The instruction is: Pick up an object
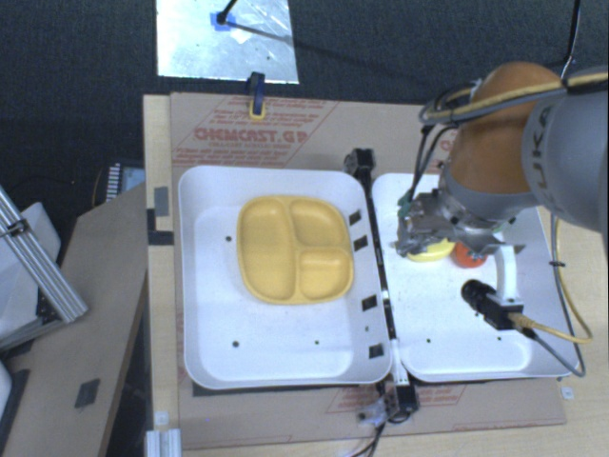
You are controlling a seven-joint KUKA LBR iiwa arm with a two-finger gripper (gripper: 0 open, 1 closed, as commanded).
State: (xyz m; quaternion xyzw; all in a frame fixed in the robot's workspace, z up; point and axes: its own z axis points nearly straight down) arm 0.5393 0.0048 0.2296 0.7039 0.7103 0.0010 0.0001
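1. Objects for picking are seen in the right bin [447, 350]: a yellow rounded object [430, 250] and an orange-red object [469, 252], both lying in the far half of that bin, side by side and partly hidden by the arm's wrist.
2. Which of the two touches the other cannot be told, since the wrist covers the space between them.
3. The gripper [415, 237] is lowered over the yellow rounded object, near the right bin's left wall; whether it is spread or closed cannot be told, and nothing is seen held.
4. The grey arm [561, 160] with its orange band [495, 131] is stretched over the right bin from the right side.
5. A black cylindrical part [487, 303] with a yellow cable is seen over the middle of the right bin.
6. A yellow divided tray [293, 248] lies in the left bin [219, 350], just beside the right bin.
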